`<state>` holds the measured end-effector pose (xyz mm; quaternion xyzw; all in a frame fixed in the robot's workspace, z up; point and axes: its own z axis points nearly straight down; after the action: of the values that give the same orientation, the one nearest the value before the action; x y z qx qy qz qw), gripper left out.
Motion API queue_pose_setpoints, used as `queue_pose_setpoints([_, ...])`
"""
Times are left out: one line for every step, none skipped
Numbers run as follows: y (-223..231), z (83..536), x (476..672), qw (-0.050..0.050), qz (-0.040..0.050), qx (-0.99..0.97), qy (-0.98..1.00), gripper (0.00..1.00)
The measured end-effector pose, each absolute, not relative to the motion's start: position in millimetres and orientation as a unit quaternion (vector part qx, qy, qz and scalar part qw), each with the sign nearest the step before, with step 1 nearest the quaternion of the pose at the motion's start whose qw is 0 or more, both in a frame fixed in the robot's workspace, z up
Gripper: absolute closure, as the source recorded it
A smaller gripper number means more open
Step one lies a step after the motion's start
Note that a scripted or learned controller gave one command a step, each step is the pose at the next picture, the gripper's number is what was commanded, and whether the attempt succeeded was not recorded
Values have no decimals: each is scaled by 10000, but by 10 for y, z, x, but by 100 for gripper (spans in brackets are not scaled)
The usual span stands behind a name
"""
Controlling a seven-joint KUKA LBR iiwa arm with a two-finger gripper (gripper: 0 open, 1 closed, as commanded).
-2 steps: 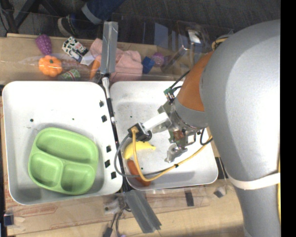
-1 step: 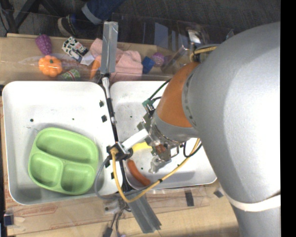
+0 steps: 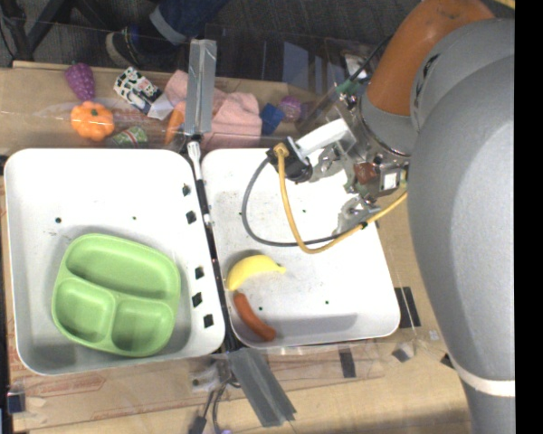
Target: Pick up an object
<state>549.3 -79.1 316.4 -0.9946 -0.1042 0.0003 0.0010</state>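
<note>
A yellow banana point(image 3: 253, 269) lies in the right bin point(image 3: 362, 269), near its left wall. Just below it, by the bin's front wall, lies a reddish-brown sausage point(image 3: 253, 317). My gripper point(image 3: 357, 197) hangs over the bin's back right part, well up and to the right of both. It sits under the grey arm and its orange band point(image 3: 416, 39). Black and yellow cables point(image 3: 290, 211) loop from it across the bin floor. I see nothing held.
A green divided plate point(image 3: 118, 295) lies in the left bin point(image 3: 36, 188). Behind the bins lie a small orange pumpkin point(image 3: 92, 120), purple grapes point(image 3: 80, 80), a pink cloth point(image 3: 226, 111) and other toys. A grey divider point(image 3: 202, 242) separates the bins.
</note>
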Motion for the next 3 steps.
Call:
queue_pose_setpoints([-1099,2023,4930,19,37,-9898,-1424,0])
queue_pose_setpoints([-1002,904,4971,16,20,-9891,-1469,0])
queue_pose_setpoints([-2111,1880,5119,14,7,-9854,-1702,0])
